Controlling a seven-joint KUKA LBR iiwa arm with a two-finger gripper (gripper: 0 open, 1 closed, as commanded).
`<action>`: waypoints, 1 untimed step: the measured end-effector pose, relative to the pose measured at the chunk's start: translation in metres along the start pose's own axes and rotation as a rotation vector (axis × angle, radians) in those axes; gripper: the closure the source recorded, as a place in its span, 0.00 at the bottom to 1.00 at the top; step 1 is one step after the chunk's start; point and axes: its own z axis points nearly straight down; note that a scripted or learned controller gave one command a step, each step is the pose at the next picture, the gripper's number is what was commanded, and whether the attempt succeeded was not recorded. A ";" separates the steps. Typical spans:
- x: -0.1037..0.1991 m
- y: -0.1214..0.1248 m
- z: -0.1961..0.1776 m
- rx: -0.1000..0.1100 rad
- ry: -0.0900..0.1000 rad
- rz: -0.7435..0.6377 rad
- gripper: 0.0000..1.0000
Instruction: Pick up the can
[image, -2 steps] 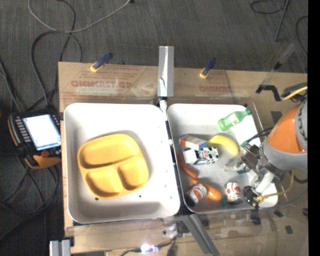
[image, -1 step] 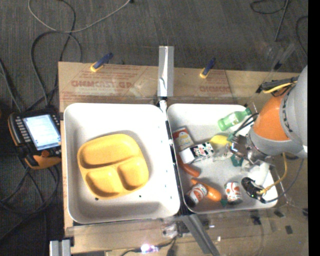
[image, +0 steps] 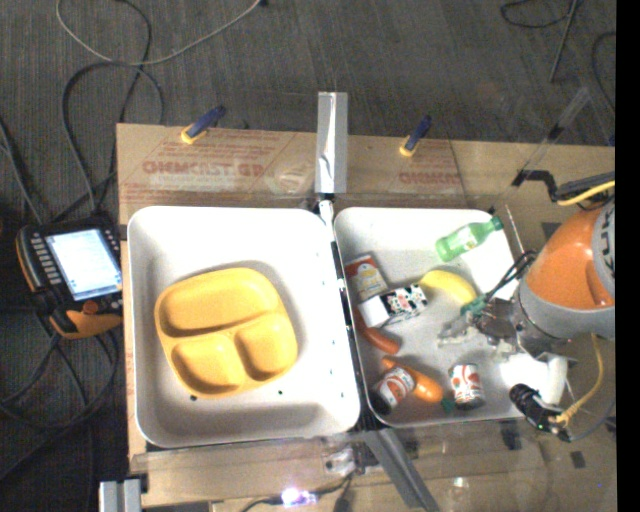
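Three red-and-white cans lie in the right bin (image: 490, 225). One can (image: 466, 384) sits near the front wall, another (image: 395, 384) lies at the front left beside an orange carrot (image: 427, 389), and a taller one (image: 366, 277) leans against the left wall. My gripper (image: 466, 324) hovers over the middle right of this bin, just behind the front can and in front of a yellow lemon (image: 448, 287). Its fingers stand open and hold nothing. The grey and orange arm (image: 570, 280) reaches in from the right.
A green bottle (image: 466, 239) lies at the back of the right bin. A small black-and-white box (image: 404, 300) and a red sausage (image: 381, 340) lie mid-left. The left bin (image: 140, 330) holds a yellow divided tray (image: 228, 327). A handheld pendant (image: 75, 265) lies off the bench at left.
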 end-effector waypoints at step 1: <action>0.004 -0.004 0.001 -0.001 -0.008 -0.013 0.00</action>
